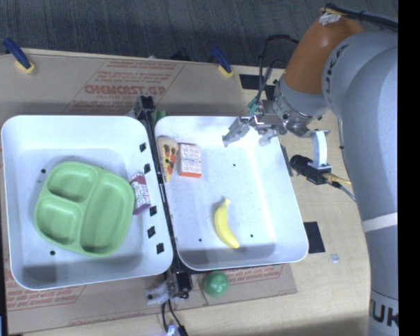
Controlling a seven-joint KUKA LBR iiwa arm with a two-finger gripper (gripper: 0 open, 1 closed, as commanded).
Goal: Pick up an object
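- The jaws [250,133] hang over the far right corner of the right bin [283,187], spread open with nothing between them; one finger [232,136] points left, the other sits nearer the wrist.
- Behind them the grey arm [364,103], with its orange band [315,54], comes in from the right.
- The surface [336,271] is pale wood, with a sheet of printed cardboard [119,82] lying under both bins and held by blue clamps [19,56] at its far edge; dark carpet [126,12] lies beyond.
- In the right bin a yellow banana [225,223] lies near the front, well apart from the jaws.
- A small orange and white box [190,159] rests near the bin's far left, just beside a printed packet [168,157] that lies against the left wall.
- The left bin [14,187] holds a green divided tray [83,207], with a small purple packet [140,191] at its right edge.
- A green ball [215,283] sits on the cardboard in front of the right bin.
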